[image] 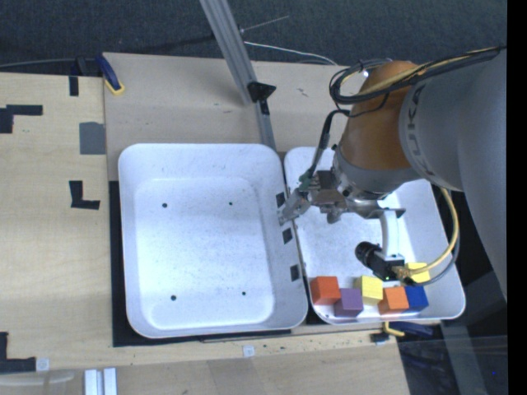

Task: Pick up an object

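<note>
The end effector (290, 208) hovers over the right bin's (440, 303) left rim, beside the left bin (136, 220); its opening cannot be told. Coloured blocks cluster along the right bin's near edge: orange block (324, 289), purple block (352, 301), yellow block (371, 288).

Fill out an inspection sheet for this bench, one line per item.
Surface: wooden bench bearing left bin and right bin side by side.
Job's things: orange block, purple block, yellow block, second orange block and blue block clustered at the right bin's near edge.
Clutter: nothing seen.
Grippers: gripper over the bins' shared edge; grasp unclear.
Cables: black and yellow cables along the arm.
Surroundings: metal rail.
</note>
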